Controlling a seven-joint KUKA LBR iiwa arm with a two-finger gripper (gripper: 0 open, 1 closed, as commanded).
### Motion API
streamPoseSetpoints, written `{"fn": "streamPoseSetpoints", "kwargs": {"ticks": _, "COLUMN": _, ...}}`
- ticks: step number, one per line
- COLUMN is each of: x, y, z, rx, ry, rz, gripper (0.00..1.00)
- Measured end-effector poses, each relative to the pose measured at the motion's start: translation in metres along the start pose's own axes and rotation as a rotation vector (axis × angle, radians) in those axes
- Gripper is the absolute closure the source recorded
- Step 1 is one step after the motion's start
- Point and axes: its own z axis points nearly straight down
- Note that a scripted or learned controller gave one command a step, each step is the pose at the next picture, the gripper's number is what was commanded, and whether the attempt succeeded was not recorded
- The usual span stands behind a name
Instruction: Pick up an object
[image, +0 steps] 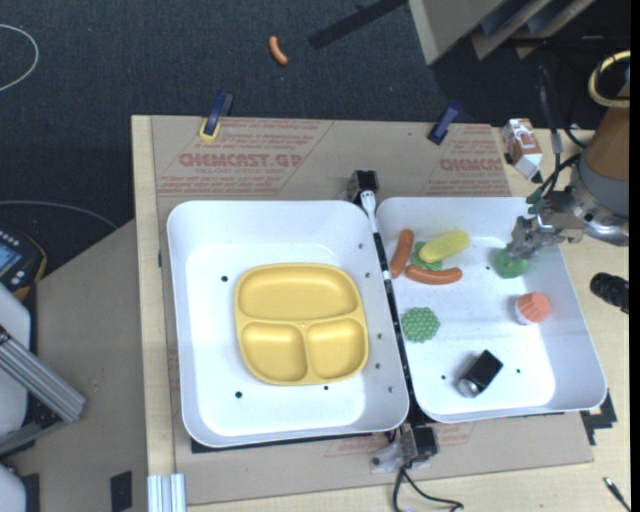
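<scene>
Your pincer (524, 243) sits low in the right bin (575, 330) over a green object (508, 265); you cannot tell whether it grips

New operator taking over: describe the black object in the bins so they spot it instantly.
Look in the right bin, then along its near edge. The small black block lies there alone, below the round green piece; it is the only dark, boxy item among colourful toy foods.
</scene>
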Motion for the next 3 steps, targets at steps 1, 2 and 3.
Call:
{"fn": "streamPoseSetpoints", "kwargs": {"ticks": 1, "x": 0.000, "y": 0.001, "z": -0.023, "rx": 0.002, "ry": 0.001, "rz": 0.001, "gripper": 1.00}}
{"fn": "streamPoseSetpoints", "kwargs": {"ticks": 2, "x": 0.047, "y": 0.025, "z": -0.012, "rx": 0.005, "ry": 0.003, "rz": -0.004, "gripper": 1.00}}
{"fn": "streamPoseSetpoints", "kwargs": {"ticks": 3, "x": 0.095, "y": 0.036, "z": -0.012, "rx": 0.005, "ry": 0.003, "rz": -0.004, "gripper": 1.00}}
